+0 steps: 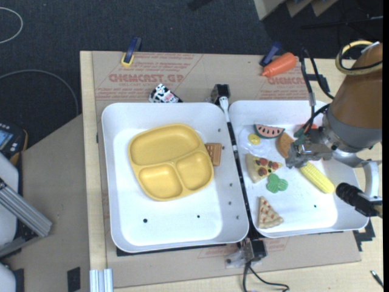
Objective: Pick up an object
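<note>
**Toy food in two white bins**

Nearest of all lies a pizza slice (268, 213) at the front of the right bin (304, 221). Now from big to small. Left bin (164, 233) holds a yellow plate (170, 161) with three parts, and a small brown piece (213, 154) touches its right edge. The arm (360, 111) comes in from the right, over the right bin. Its gripper (299, 156) is low, next to a yellow corn cob (316, 176) and a brown cookie (284, 143). I cannot tell if it is open or closed, or if it has anything. Nearby lie another pizza slice (260, 166), a watermelon slice (268, 130), a green piece (277, 184) and a small yellow piece (253, 140).
</note>
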Controlling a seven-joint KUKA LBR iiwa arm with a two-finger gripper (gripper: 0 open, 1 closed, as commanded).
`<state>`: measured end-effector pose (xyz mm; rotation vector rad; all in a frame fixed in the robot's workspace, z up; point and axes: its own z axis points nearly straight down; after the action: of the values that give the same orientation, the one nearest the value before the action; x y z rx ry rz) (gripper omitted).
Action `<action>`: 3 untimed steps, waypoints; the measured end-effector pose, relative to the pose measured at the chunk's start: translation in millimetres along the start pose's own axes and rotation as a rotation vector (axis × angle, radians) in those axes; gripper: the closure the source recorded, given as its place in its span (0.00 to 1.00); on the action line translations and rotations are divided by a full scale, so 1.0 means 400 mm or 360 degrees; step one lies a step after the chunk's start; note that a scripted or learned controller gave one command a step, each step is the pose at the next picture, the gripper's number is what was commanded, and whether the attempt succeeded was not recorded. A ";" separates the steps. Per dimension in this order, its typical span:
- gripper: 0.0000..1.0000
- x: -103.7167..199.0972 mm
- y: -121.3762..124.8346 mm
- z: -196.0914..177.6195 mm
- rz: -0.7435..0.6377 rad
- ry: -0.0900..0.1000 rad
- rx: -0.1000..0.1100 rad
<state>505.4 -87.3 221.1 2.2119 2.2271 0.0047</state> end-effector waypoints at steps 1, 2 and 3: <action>1.00 0.074 0.099 0.021 0.0002 0.0000 0.0000; 1.00 0.134 0.209 0.006 0.0003 -0.0001 -0.0003; 1.00 0.233 0.285 0.016 0.0002 0.0000 -0.0002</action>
<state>618.9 6.8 215.1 2.2130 2.2250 0.0059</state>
